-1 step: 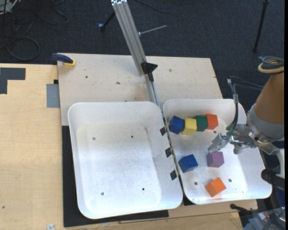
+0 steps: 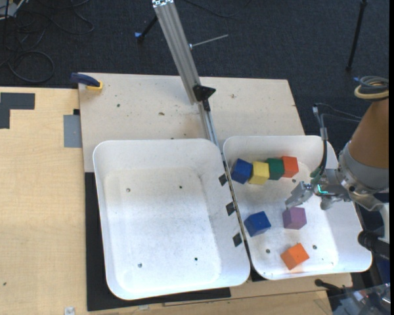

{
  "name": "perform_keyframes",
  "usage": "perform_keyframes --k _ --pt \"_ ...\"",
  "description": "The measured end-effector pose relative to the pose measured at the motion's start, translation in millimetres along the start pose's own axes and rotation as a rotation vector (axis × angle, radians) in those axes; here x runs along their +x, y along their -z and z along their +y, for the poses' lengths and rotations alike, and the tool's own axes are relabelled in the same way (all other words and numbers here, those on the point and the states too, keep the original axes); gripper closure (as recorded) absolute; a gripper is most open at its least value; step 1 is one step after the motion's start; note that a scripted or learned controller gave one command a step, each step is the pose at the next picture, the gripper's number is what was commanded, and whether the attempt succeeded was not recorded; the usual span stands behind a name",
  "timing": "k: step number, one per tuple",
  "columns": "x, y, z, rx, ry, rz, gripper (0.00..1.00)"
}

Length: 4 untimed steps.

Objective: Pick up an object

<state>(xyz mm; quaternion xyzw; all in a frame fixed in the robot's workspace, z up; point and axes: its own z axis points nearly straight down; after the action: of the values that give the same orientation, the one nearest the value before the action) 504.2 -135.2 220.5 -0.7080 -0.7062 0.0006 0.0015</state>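
I see the bench (image 2: 262, 104) carrying two white bins. Left bin (image 2: 157, 222) is the bigger patch in view, just dark specks on its floor. Right bin (image 2: 338, 251) holds all the blocks.

Arm (image 2: 371, 143) comes in from 3 o'clock, orange band above grey wrist. Gripper (image 2: 313, 195) sits over the right bin's middle-right, at about 1 o'clock from the purple block (image 2: 294, 217) and just beside it. Nothing is visibly between the fingers. Jaws: I cannot tell, apart or together.

A grey metal bar (image 2: 181, 51) slants up toward 11 o'clock from the bench, with a checker tag on its tip.

Blocks: a touching row at the bin's 12 o'clock, blue (image 2: 241, 171), yellow (image 2: 260, 172), green (image 2: 274, 168), orange-red (image 2: 289, 166). Second blue block (image 2: 257, 223) at 9 o'clock of purple, apart from it. Orange block (image 2: 294, 256) at 6 o'clock, alone.

No readable labels or writing anywhere.
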Motion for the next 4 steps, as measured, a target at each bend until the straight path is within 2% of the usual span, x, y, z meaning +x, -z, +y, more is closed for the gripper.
perform_keyframes --k 1,2,3,4 --pt "-2.9 -64.1 -0.9 0.007 0.002 0.002 0.0" --pt "-8.3 -105.1 12.7 -0.014 -0.003 -0.01 0.0" --pt "-8.9 -103.6 16.5 -0.029 -0.002 -0.013 0.0" --pt "-10.5 -92.1 18.0 -0.034 -0.008 -0.013 1.0"
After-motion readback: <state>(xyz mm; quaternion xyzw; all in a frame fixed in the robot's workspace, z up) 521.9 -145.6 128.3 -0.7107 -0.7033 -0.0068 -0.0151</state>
